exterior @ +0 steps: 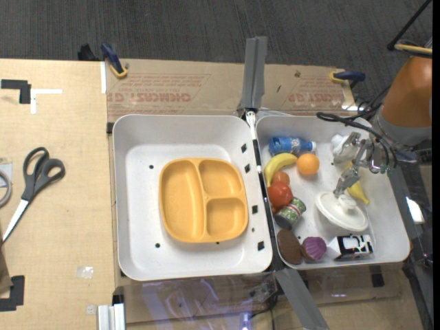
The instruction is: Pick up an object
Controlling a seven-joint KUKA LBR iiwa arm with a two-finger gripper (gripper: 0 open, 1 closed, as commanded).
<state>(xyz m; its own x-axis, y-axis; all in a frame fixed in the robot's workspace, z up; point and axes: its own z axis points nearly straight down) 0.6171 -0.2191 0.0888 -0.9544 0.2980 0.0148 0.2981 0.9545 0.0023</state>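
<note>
1. Reaching in from the right, the arm [405, 95] hangs over the right bin [395, 215], its tool [349, 177] low above the white dish [342, 212].
2. Whether the tool is spread or pressed together I cannot tell; wires and metal parts blur around it, and nothing can be seen pinched in it.
3. Just right of the tool lies a small yellow piece [358, 194], touching or nearly touching the dish's rim.
4. A white crumpled item [342, 146] sits at the bin's upper right, close behind the tool.
5. Along the bin's left side, from top to bottom: a blue bottle [290, 145] lying flat, a banana [278, 164], an orange [308, 164] just right of the banana, a tomato [280, 194], a green can [291, 212] tilted, and a brown object [289, 246].
6. Beside the brown object sits a purple item [315, 247], and to its right a black-and-white box [355, 246] near the bin's front wall.
7. These things crowd the dish on its left and front.
8. The left bin [130, 205] carries a yellow divided plate [203, 199], well apart from the tool.
9. On the desk [55, 253] to the far left lie scissors [34, 177]; cardboard [172, 88] lies behind both bins with blue clamps [113, 59] on it.
</note>
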